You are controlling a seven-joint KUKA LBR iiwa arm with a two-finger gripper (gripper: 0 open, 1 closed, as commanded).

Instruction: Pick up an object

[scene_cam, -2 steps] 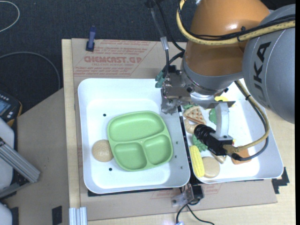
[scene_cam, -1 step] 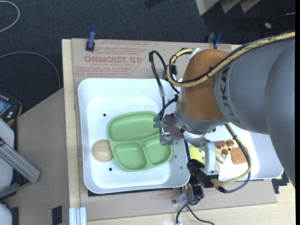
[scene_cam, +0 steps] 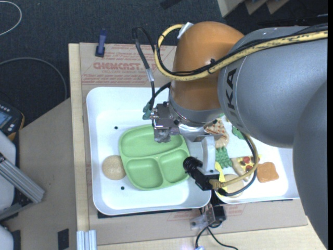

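Observation:
A green divided plate point(scene_cam: 151, 158) lies in the left white bin point(scene_cam: 101, 139). A round tan cookie-like piece point(scene_cam: 112, 167) rests just left of the plate. My gripper point(scene_cam: 163, 130) hangs over the plate's upper compartment, its metal tip close to or touching the green surface. The big orange and grey wrist above it hides most of the gripper. Nothing visible is held at its tip.
The right bin point(scene_cam: 276, 189) holds several toy foods: a pizza slice point(scene_cam: 218, 130), a green leafy piece point(scene_cam: 223, 158), an orange block point(scene_cam: 267, 172) and a yellow piece point(scene_cam: 231, 181). A black cable end point(scene_cam: 195, 172) dangles over the divide. The arm covers the upper right.

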